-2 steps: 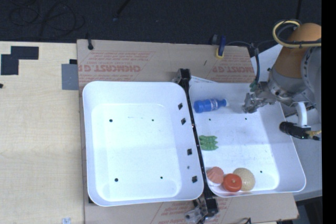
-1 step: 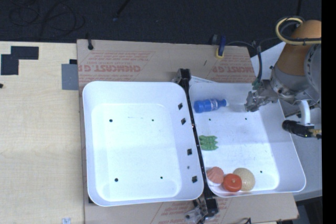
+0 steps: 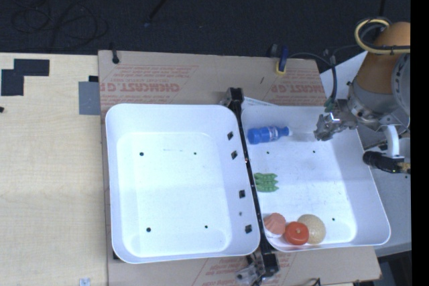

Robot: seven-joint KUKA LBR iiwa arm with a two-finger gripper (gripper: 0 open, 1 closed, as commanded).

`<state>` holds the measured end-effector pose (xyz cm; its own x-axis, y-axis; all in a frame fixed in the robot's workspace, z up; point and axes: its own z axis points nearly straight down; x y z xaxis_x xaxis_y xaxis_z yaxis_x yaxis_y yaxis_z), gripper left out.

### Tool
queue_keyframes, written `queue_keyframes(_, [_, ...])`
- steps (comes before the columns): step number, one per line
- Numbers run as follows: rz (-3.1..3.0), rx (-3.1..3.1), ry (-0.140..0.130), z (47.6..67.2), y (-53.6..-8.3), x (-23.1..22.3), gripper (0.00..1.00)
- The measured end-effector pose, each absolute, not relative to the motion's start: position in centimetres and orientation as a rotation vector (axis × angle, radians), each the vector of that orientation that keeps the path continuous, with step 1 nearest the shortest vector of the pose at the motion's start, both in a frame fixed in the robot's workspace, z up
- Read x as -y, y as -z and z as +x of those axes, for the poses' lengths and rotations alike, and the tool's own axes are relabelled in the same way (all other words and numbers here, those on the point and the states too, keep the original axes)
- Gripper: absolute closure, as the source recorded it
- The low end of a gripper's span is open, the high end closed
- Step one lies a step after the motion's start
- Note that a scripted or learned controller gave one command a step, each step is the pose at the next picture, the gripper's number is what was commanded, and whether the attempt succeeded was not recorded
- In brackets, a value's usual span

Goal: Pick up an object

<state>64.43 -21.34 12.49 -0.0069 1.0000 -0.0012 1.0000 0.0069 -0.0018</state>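
The gripper (image 3: pixel 326 125) hung over the far right part of the right bin (image 3: pixel 365 201), close to that bin's far wall, with the grey arm (image 3: pixel 379 94) and its orange band reaching in from the right. Whether it was open or closed could not be told at this size and angle; nothing could be seen in its grasp.

The nearest candidate was the blue bottle (image 3: pixel 267 134), lying on its side on the bin floor to the left of the gripper and roughly level with it. Its long axis ran left to right, with the paler cap end toward the gripper. A short move leftward and down would probably bring the tool over it, and closing across the bottle's narrow width, near to far, looked the likelier fit.

Nearer in the same bin lay a small green object (image 3: pixel 265 182), to the left and well apart from the gripper. In the near left corner sat three round pieces touching or almost touching: a pink one (image 3: pixel 274 223), a red one (image 3: pixel 296 233) and a pale tan one (image 3: pixel 313 228). These were the farthest from the tool.

The left bin (image 3: pixel 110 164) lay just beside the right one.
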Motion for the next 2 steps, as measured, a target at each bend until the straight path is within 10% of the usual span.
queue_keyframes(2, [-2.208,2.236,-0.006,64.5,-14.5,21.4,1.0])
